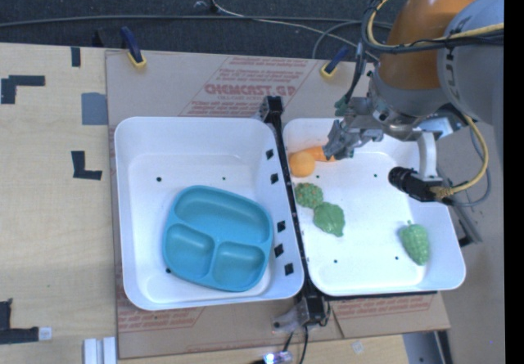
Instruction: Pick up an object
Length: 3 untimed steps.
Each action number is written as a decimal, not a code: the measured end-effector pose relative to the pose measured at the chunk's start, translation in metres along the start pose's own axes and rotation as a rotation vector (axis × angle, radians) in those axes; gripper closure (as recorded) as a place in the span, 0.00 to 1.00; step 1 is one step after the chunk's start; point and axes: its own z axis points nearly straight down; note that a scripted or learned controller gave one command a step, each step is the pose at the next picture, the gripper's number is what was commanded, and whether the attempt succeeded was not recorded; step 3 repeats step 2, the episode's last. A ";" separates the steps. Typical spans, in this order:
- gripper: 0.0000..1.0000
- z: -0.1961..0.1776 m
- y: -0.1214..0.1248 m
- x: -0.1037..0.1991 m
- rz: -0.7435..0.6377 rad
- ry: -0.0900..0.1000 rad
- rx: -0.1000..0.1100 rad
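In the right bin (385, 276) an orange object (304, 163) lies near the back left corner. My gripper (338, 150) hangs just to its right, close to or touching its right end; the fingers point down and left. Two green leafy pieces (309, 195) (329, 217) lie close together in the left half of that bin. A third green piece (415, 243) rests near the right wall.
The left bin (139, 215) holds a blue divided plate (218, 238). A black divider (282, 190) runs between the two bins. Cables and a black fitting (413, 182) hang from the arm over the right bin's back right. Cardboard lies under both bins.
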 end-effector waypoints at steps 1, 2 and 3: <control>1.00 -0.001 -0.026 0.056 -0.001 0.000 0.000; 1.00 0.005 -0.035 0.107 -0.001 -0.001 0.000; 1.00 0.005 -0.035 0.107 -0.001 -0.001 0.000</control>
